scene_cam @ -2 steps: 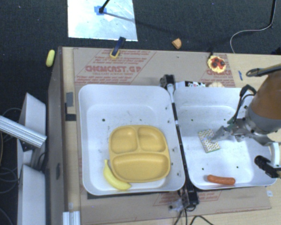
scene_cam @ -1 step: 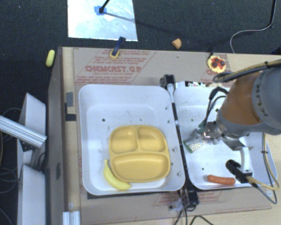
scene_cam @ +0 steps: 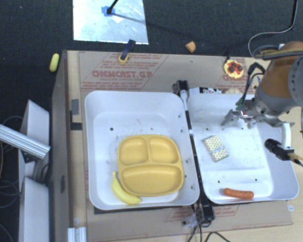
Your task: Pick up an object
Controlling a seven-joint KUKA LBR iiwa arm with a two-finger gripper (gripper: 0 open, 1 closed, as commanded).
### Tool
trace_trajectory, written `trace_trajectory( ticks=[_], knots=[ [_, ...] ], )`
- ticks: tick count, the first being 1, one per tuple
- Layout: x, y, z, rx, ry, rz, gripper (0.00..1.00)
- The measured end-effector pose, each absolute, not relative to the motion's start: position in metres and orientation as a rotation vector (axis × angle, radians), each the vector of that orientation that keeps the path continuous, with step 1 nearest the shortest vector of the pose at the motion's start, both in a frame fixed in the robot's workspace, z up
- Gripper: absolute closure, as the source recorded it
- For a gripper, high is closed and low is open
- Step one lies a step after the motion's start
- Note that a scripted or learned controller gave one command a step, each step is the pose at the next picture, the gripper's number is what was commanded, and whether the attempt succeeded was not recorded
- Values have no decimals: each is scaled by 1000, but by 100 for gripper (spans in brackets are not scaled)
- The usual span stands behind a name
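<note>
tool hangs spread and empty over the right bin's back half. nearest target, a small patterned block, lies near the divider; an orange sausage sits by the front rim. risk: descending off-centre, fingers nudge the block aside and clamp on air.

We read red lettering "CHEMCAST GP" on the brown board along its far edge, above the left bin; the smaller print beneath it is illegible.
</note>
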State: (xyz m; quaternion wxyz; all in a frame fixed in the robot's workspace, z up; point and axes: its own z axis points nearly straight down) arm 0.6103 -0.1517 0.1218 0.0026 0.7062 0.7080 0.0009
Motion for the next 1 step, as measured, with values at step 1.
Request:
trace_trajectory(
  ticks=[1],
  knots=[
    [581, -97, 103, 2217, 2227, 1, 0]
  ],
)
